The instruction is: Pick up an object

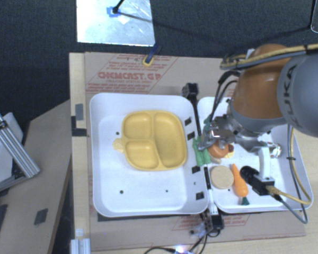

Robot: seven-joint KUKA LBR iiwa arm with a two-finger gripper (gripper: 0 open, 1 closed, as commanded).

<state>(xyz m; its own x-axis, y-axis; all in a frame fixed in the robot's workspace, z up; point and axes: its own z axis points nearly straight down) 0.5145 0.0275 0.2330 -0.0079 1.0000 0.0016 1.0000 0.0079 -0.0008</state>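
You cannot see much of the right white plastic bin (299, 181): the grey arm with its orange band (265, 89) covers its far end. Under the arm, the gripper (214, 136) blurs.

Yellow divided plate (151, 141) in left bin (103, 194); cardboard sheet (132, 73) beneath.

Yellow divided plate (151, 140), white bins (111, 194), orange toy carrot (239, 180) with green tip, tan disc (221, 177), orange-banded grey arm (275, 89).

Left bin (103, 194) holds a divided plate (150, 140). Right bin (294, 192): toy carrot (239, 180) just right of a round disc (221, 177), gripper (211, 140) behind them.
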